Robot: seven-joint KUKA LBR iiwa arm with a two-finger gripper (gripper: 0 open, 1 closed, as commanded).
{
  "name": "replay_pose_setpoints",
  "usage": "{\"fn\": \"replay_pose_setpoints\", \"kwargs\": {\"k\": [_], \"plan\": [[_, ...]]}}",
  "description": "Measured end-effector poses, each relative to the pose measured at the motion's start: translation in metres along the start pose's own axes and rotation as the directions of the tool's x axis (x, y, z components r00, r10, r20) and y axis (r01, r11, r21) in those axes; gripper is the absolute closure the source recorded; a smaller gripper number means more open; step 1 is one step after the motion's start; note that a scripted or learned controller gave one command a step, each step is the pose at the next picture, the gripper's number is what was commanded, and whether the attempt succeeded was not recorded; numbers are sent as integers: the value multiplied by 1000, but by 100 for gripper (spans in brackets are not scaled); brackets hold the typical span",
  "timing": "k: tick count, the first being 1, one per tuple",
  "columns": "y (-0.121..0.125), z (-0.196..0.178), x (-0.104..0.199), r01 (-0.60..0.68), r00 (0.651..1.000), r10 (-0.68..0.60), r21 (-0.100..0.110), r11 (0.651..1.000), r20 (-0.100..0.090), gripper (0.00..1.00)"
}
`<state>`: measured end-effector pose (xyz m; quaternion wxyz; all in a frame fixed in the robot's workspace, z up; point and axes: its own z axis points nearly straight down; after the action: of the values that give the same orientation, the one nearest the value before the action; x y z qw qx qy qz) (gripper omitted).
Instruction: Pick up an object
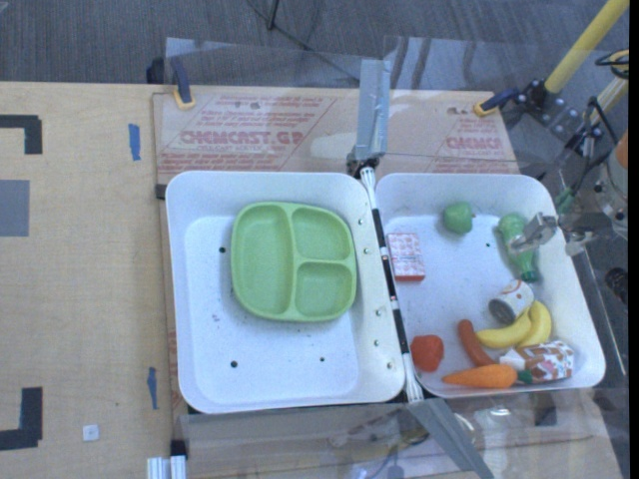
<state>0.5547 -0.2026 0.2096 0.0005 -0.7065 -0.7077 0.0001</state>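
Banana (521, 329): toy, likely light, stiff and smooth-skinned, lying in the right bin (454, 267) near its front right corner among a carrot (482, 375) and a small carton (547, 361); you'd best pinch across its narrow mid-curve. Gripper (539, 230) sits at the bin's right rim by a green object (514, 230); its opening you cannot tell.

The gripper (540, 230) reaches in low from the right, wrist partly out of frame.
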Motion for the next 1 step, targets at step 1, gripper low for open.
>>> {"fn": "replay_pose_setpoints", "kwargs": {"k": [1], "plan": [[30, 111, 17, 33, 999, -33, 2, 999, -1, 0]]}}
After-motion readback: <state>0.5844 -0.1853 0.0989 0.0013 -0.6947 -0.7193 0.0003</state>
